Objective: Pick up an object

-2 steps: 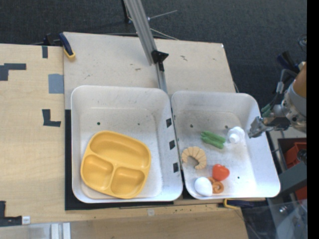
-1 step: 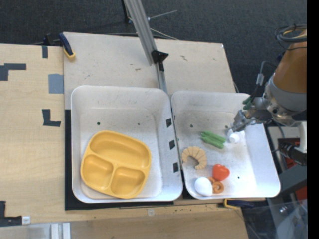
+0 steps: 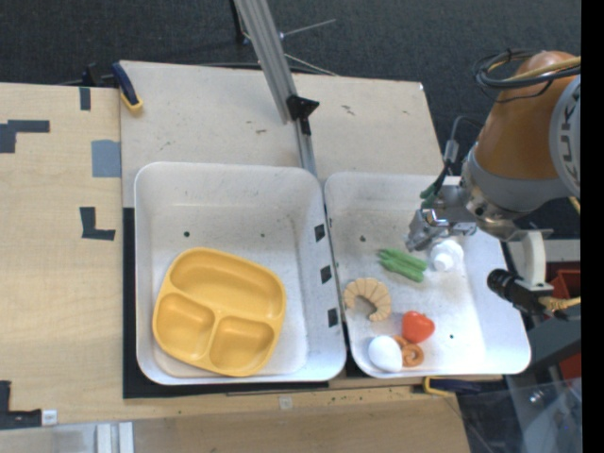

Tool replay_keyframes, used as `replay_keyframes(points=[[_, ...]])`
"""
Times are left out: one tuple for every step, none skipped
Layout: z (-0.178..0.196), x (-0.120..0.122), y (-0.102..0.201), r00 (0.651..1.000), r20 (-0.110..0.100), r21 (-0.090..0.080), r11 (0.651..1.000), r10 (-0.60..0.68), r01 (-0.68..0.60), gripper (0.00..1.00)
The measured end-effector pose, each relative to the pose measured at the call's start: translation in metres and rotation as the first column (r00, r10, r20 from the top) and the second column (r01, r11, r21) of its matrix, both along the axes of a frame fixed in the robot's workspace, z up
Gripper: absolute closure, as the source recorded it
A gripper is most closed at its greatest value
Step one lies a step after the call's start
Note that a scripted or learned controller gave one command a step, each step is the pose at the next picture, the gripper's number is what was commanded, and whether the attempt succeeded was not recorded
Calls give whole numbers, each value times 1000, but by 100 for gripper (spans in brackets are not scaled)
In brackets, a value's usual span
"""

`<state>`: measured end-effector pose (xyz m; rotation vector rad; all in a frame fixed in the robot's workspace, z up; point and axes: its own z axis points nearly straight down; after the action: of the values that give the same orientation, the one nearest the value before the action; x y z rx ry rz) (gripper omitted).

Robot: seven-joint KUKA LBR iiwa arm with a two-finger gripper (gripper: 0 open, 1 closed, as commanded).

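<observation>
In the right bin (image 3: 491, 352) lie a green pod-shaped piece (image 3: 402, 264), a tan croissant (image 3: 368, 297), a red piece (image 3: 418, 327), a white egg (image 3: 384, 352) and a small orange pretzel shape (image 3: 411, 354). A white bottle-like object (image 3: 445, 257) sits right of the green piece. My gripper (image 3: 427, 233) hangs over the bin's upper middle, just above the green piece and the white object, its metal fingers pointing down-left. No object shows between them.
The left bin (image 3: 226, 196) holds a yellow divided plate (image 3: 220, 311) at its front. A grey pole (image 3: 274, 59) slants down to the bins' shared wall. A blue and yellow clamp (image 3: 126, 87) sits at the bench's back left.
</observation>
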<state>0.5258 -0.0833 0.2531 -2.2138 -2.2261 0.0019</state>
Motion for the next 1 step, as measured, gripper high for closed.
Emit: replay_keyframes(points=[[-2, 13, 60, 1000, 1, 1, 1000, 2, -2, 100]])
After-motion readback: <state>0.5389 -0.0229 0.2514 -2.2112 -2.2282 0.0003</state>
